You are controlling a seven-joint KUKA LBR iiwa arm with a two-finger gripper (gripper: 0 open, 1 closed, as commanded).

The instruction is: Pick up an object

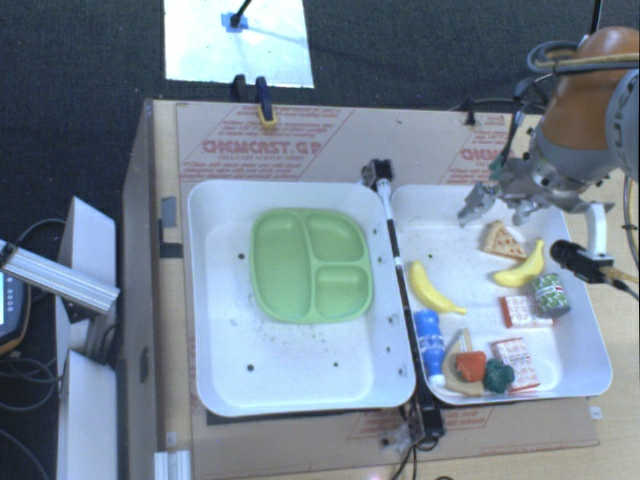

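Two white bins sit side by side on the desk: the left bin (215,368) carries a green divided plate (310,266), while the right bin (590,363) crowds two bananas (432,290), a pizza slice (503,240) and small packets. At upper right the pincer (500,203) hovers spread above the slice, gripping and touching nothing. Tight clutter could foil a descent: fingers may nudge the neighbouring banana (525,266), or close on air.

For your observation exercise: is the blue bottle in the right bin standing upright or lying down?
Lying down. The blue bottle rests lengthwise on the floor of the right bin, near the divider, just below a banana.
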